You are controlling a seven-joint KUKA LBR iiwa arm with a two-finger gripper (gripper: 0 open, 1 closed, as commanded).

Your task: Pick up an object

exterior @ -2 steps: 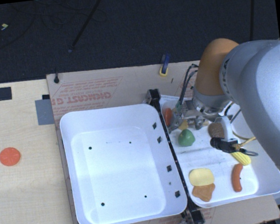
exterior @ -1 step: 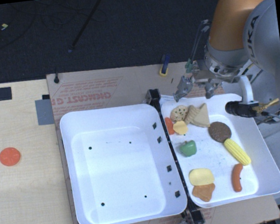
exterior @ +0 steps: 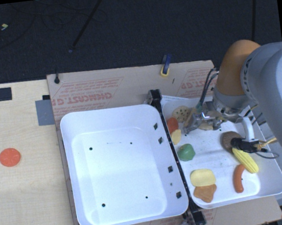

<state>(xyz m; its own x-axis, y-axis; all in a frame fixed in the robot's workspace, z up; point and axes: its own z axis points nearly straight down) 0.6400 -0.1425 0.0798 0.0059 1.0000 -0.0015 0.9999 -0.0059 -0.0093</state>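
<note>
**Objects lie in the right bin, around your end effector**

Objects sit scattered through the right bin (exterior: 274, 185), and your end effector (exterior: 200, 122) is low over its upper part, reaching in under the grey arm (exterior: 268, 82) with its orange band (exterior: 238, 66). You cannot tell from this view how far it is open or whether it has hold of anything. Just beside it on the left lie a speckled cookie (exterior: 181, 113) and a red piece (exterior: 172, 125) by the bin wall. Just below it sits a green piece (exterior: 186, 152). Further down are a yellow piece (exterior: 202, 177) touching an orange-brown piece (exterior: 205, 193). To its lower right are a brown piece (exterior: 229, 139), a corn cob (exterior: 245, 160) and a sausage (exterior: 238, 179). Well to its left, the left bin (exterior: 73, 144) rests on the counter (exterior: 24, 202).
</note>
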